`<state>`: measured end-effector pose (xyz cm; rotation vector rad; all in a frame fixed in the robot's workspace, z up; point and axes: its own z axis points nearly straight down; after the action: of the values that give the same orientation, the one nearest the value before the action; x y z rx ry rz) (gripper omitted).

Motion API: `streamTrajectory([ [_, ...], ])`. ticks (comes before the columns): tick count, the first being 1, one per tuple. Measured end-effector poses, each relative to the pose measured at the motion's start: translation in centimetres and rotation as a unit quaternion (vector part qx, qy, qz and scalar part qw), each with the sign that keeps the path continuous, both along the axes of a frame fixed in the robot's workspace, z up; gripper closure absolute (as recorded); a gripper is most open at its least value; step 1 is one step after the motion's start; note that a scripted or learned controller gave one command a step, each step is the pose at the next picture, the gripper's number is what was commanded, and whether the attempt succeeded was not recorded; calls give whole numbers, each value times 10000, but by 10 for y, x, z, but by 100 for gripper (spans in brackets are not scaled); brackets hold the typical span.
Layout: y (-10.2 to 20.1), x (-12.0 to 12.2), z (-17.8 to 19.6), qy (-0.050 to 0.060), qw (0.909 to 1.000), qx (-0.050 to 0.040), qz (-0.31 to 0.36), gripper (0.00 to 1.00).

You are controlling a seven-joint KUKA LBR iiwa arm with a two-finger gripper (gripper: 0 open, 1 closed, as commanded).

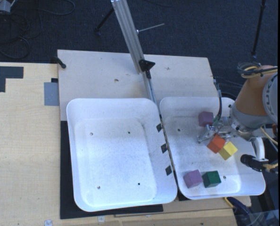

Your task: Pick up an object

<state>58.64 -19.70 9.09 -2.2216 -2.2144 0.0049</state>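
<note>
Camera view shows the gripper (pixel 214 134) low near the right bin's (pixel 187 103) right edge, just above the orange block (pixel 216 144); I cannot tell its opening. The touching yellow block (pixel 228 150) may be pushed and spoil the grasp.

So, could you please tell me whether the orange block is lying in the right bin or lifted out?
In. The orange block lies in the right bin, touching the yellow block.

Two bins, the left bin (pixel 114 149) and right bin (pixel 187 112), are showing smooth white plastic, faintly speckled; a ribbed aluminium rail (pixel 130 36) is gleaming dully above them, while pale wood-grain bench (pixel 22 140) and matt dark carpet (pixel 201 22) are lying flat and unglossed around them
</note>
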Motion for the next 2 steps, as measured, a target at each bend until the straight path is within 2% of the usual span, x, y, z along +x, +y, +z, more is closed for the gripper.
streamTrajectory([
  [1, 3, -33, 1, -28, 10000, -7, 14, 0],
  [2, 2, -33, 10, -22, 10000, 2, -11, 100],
])
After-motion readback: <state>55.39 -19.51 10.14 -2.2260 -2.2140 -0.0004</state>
